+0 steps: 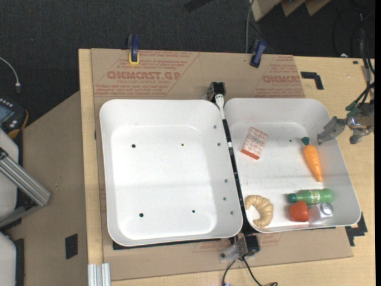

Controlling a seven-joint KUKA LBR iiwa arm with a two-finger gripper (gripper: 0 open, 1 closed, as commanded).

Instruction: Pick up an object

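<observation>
The right bin (280, 107) holds several objects. An orange carrot (313, 161) with a green top lies near its right wall. A small red and white packet (254, 143) lies in the middle. A croissant (259, 210) rests at the front left. A green bottle (311, 196), a red tomato-like piece (299, 211) and a silvery object (322, 211) cluster at the front right. My gripper (338, 136) hovers over the bin's right rim, just up and right of the carrot's top. It is open, with nothing between its fingers.
The left bin (113, 177) sits beside the right one, with a black divider strip (228, 154) between them. Both rest on a cardboard sheet (149, 70) clamped at the back. Cables hang near the right edge.
</observation>
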